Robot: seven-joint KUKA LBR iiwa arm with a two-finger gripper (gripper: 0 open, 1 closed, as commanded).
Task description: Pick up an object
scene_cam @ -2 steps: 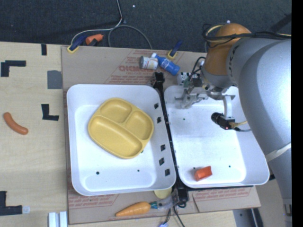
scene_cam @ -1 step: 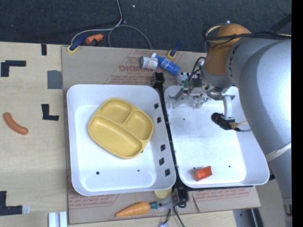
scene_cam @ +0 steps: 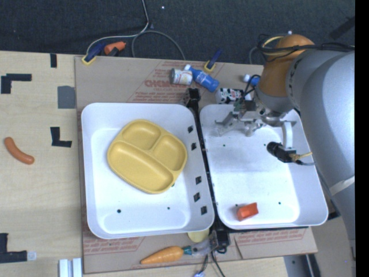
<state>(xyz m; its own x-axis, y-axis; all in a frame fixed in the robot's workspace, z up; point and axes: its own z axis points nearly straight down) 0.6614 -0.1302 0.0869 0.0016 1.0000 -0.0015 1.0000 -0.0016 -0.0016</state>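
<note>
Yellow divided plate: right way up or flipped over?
Right way up. The yellow divided plate in the left bin shows its three recessed compartments and raised dividers facing the camera.

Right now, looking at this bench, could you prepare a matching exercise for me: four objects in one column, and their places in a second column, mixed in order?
Objects:
1. yellow divided plate
2. small orange block
3. toy carrot
4. toy sausage

Places:
A. on the bench, far left of the bins
B. in the left bin
C. on the cardboard in front of the bins
D. in the right bin, near its front wall

Pairs: 1-B, 2-D, 3-C, 4-A
</note>
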